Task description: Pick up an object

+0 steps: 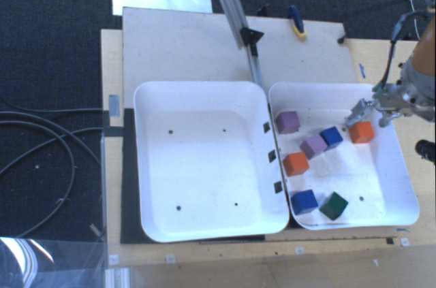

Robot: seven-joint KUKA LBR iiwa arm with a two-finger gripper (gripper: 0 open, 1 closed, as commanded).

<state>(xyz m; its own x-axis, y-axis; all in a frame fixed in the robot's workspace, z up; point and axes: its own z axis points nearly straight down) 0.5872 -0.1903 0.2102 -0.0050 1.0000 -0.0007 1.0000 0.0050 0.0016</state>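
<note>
Orange block (361, 133) is the one the gripper (368, 118) looks to be going for. It sits in the right bin (398, 174), up near the far right side, and its top edge is tucked just under the metal fingers (355, 114). One finger points down to the left of the block and another bit of metal sits to its right, so the fingers seem spread a little — but I cannot tell for sure how wide, or whether they pinch the block yet. It looks to rest on the bin floor, so I think the pick is not done. What is left is to squeeze and lift.

It is a small cube, bright orange, with flat sides and sharp corners, turned a bit crooked. A blue block (332, 137) lies near it on the left, touching a purple block (314, 145). Another orange block (296, 163) sits lower down — well apart. The left bin (146, 164) is beside this one.
</note>
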